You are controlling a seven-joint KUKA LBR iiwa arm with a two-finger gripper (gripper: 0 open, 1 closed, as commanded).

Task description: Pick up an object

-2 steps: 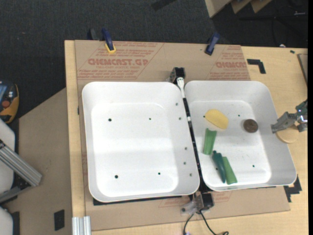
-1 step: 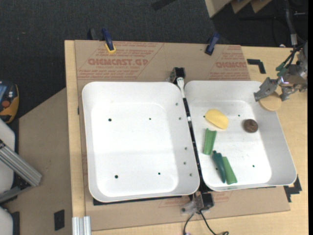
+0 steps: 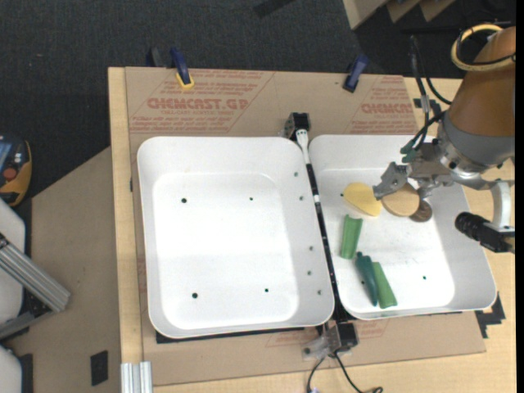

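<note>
Objects lie in the right bin [image 3: 458, 297]: a pale yellow piece [image 3: 361, 199] near its centre, a tan disc [image 3: 401, 206] at its 3 o'clock, a light green stick [image 3: 350, 237] and a dark green marker [image 3: 375, 280] toward 6. I see both white bins on a cardboard sheet [image 3: 209, 98] clamped at 12, dark carpet [image 3: 98, 23] beyond. My arm [image 3: 483, 97] reaches in from 3 o'clock, gripper [image 3: 399, 178] low above the disc; I cannot tell its spread.

I work in a robotics lab. My bench is a cardboard sheet [image 3: 246, 97] held by clamps [image 3: 180, 68], with two white bins [image 3: 164, 162], cables [image 3: 327, 367] and dark carpet [image 3: 65, 39] around it.
</note>
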